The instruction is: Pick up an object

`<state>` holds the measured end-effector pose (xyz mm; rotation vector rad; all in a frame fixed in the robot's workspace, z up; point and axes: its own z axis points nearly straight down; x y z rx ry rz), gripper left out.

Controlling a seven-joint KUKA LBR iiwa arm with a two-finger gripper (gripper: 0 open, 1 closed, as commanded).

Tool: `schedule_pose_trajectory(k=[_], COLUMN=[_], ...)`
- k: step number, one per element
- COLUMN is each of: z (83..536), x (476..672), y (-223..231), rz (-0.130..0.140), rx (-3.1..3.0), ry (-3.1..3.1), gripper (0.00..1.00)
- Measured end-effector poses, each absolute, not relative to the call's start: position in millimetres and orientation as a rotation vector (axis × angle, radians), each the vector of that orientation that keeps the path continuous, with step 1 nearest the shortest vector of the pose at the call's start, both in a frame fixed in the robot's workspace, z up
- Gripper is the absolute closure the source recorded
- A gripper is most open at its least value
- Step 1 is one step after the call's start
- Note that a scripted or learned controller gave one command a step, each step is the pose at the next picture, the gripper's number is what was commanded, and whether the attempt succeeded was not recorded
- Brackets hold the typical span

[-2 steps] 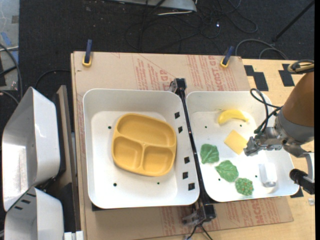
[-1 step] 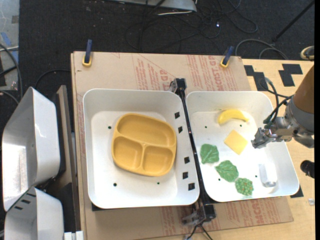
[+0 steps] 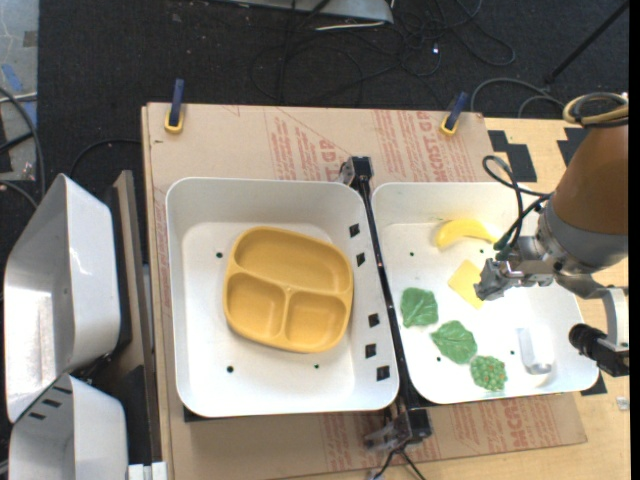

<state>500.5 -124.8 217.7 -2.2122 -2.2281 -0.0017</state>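
Two bins side by side. Nearest in the right bin (image 3: 400, 213): a bumpy green piece (image 3: 488, 372), then two green leaves (image 3: 455, 340) (image 3: 419, 306), bare floor to their right. My gripper (image 3: 490, 280) sits over the yellow wedge (image 3: 464, 282)'s right edge; grip state: cannot tell. Wedge is flat, pale yellow, mid-bin. Farther, a banana (image 3: 462, 231) near the back wall. Left bin (image 3: 190, 268): yellow tray (image 3: 288, 288).
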Motion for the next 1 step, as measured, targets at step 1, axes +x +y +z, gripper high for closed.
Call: schedule_pose_trajectory(k=[1], z=[209.8], x=[501.3], y=[-74.7], rz=[-0.001], rx=[-2.211], ry=[-2.228], gripper=[1.0])
